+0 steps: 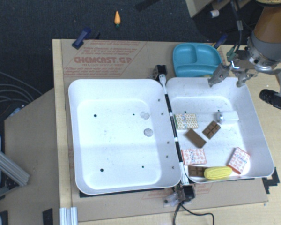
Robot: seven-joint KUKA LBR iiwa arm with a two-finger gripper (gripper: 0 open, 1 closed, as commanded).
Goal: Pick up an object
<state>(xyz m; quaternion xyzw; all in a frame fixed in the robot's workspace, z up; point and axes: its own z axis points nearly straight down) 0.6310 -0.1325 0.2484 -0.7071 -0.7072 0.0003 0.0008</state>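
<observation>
Gripper (pixel 230 75) spread open w/ nothing held, over right bin (pixel 253 108) rim; board (pixel 107 60) reads "CHEMCAST GP".

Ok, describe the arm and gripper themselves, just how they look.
The grey KUKA arm carries a broad orange band above the wrist, with dark cables running alongside. Its metal two-finger gripper is silvery grey, with two slim fingers below a blocky body.

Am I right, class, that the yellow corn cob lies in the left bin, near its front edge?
Not quite. The camera view shows the yellow corn cob in the right bin, not the left bin. It does lie near the front edge.
</observation>
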